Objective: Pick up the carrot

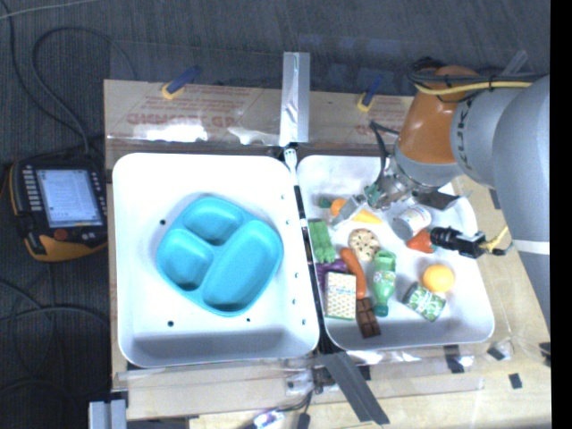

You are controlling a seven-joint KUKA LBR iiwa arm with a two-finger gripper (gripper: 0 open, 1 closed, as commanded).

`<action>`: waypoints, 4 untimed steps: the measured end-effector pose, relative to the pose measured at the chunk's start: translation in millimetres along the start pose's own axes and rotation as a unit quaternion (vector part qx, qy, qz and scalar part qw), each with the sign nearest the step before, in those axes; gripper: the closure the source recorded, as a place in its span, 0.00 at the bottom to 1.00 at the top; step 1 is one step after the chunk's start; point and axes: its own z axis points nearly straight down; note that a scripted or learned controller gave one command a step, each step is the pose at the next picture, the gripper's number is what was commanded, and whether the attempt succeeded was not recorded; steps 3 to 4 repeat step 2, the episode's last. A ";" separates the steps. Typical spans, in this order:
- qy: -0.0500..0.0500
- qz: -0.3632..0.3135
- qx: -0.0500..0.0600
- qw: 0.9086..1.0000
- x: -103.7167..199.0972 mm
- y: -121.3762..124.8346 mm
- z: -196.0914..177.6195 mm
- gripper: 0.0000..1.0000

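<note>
The carrot (355,272) lay in the right bin (474,322), toward its left side and a little forward of the middle, a slim orange stick running front to back. On its left, close alongside, sat a small patterned box (340,295); on its right, a green bottle (384,281). A brown chocolate bar (367,316) lay just past its front tip, and a round biscuit (363,239) sat just behind its back tip. Further left there was a purple piece (332,262) and a long green packet (319,239) against the bin's wall.

And the gripper (381,195)? It hung over the back of that same bin, above a yellow wedge (365,216) and beside a silvery can (411,214) — well apart from the carrot, with the biscuit between them. How wide it stood could not be told from that angle, and nothing could be seen in its grasp.

Out to the right lay a reddish-orange lump (420,238), an orange fruit (438,278) and a green carton (425,303), with a small orange bit (337,206) near the back-left corner.

Next door, the left bin (134,329) held a blue divided tray (221,254) — nothing else on show there.
</note>
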 end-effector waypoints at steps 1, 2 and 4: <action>0.002 0.000 0.000 1.000 0.8 1.6 -7.0 1.00; 0.001 0.104 0.006 0.995 16.4 -13.1 -115.4 1.00; 0.001 0.104 0.006 0.995 16.4 -13.1 -115.4 1.00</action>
